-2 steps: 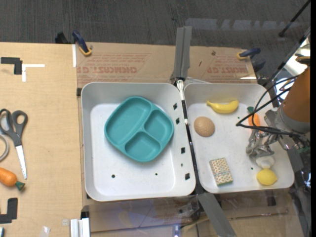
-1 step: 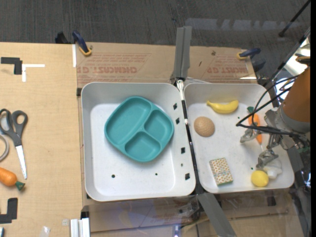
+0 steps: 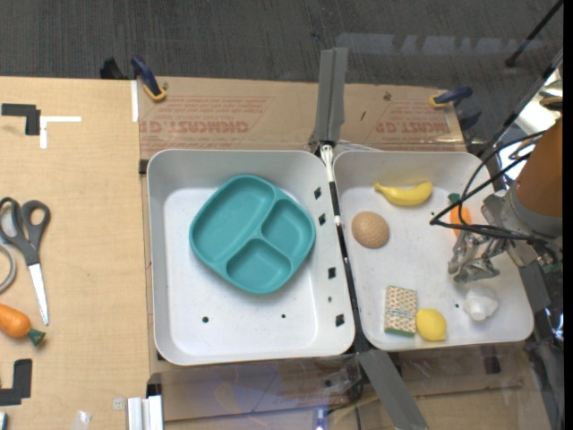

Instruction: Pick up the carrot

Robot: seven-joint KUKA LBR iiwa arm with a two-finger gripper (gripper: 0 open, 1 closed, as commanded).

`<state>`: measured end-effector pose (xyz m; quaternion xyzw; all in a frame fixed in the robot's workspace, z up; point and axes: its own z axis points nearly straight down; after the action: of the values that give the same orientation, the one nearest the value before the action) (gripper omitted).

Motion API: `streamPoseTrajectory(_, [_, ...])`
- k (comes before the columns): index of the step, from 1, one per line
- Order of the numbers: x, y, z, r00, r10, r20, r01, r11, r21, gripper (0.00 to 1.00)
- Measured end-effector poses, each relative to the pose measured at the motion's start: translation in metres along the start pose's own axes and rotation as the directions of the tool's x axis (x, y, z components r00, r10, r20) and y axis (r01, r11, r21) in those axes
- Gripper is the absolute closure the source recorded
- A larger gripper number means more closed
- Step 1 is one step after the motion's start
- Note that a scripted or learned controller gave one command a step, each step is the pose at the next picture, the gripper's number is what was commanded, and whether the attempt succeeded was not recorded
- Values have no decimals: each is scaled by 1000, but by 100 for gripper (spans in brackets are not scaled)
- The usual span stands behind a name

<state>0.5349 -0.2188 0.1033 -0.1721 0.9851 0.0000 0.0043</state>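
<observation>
A small orange piece with a green tip, which looks like the carrot, lies in the right bin near its right wall, mostly hidden by black cables and the wrist. My gripper hangs low over the bin floor just in front of that orange piece, between it and a white lumpy object. I see nothing held in the gripper.
The right bin also holds a banana, a brown round item, a lemon and a small printed box. A teal divided plate lies in the left bin. Scissors and another carrot-like toy lie on the bench at left.
</observation>
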Motion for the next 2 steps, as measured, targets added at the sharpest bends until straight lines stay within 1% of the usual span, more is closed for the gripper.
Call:
streamPoseTrajectory(1, [0,0,0,1000,0,0,0,1000,0,0])
streamPoseTrajectory(2, [-33,-4,11,999,-50,-3,50,999,0,0])
